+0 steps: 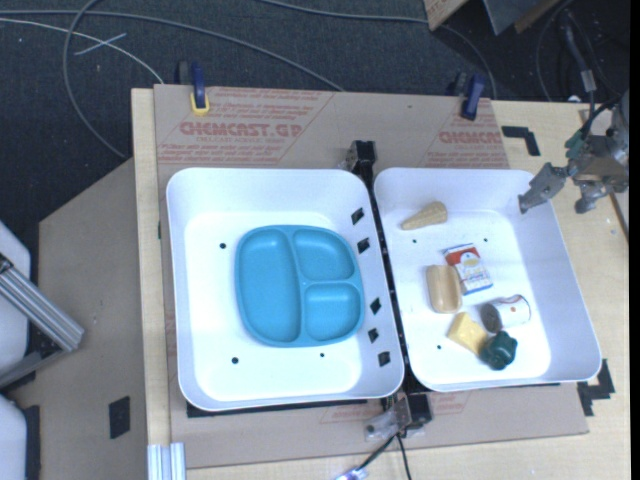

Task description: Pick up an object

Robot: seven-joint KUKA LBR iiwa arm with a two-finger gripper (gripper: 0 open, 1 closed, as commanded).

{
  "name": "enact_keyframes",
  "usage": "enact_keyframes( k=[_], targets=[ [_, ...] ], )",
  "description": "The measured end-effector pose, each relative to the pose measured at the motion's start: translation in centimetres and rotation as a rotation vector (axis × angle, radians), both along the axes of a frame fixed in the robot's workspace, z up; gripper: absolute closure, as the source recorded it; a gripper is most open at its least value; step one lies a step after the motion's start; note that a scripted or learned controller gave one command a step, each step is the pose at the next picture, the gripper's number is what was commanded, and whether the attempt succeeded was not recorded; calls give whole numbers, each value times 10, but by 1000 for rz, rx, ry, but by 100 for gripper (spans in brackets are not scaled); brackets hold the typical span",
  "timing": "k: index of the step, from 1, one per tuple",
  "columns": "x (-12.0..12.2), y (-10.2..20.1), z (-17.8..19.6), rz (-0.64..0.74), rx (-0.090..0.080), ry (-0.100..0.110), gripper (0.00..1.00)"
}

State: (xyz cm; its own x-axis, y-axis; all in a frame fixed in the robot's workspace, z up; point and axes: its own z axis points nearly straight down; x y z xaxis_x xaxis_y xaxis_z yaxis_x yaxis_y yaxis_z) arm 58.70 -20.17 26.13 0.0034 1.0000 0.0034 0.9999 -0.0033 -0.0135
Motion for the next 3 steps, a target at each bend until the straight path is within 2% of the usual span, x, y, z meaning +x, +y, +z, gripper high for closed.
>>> enact_keyframes(
  k=[1, 2, 3],
  targets=[
    [2, 1, 8, 4, -3, -13, 0],
    [5, 3, -34, 4, -2, -9, 0],
    [7, 7, -95, 4, -2, -10, 0]
  ],
)
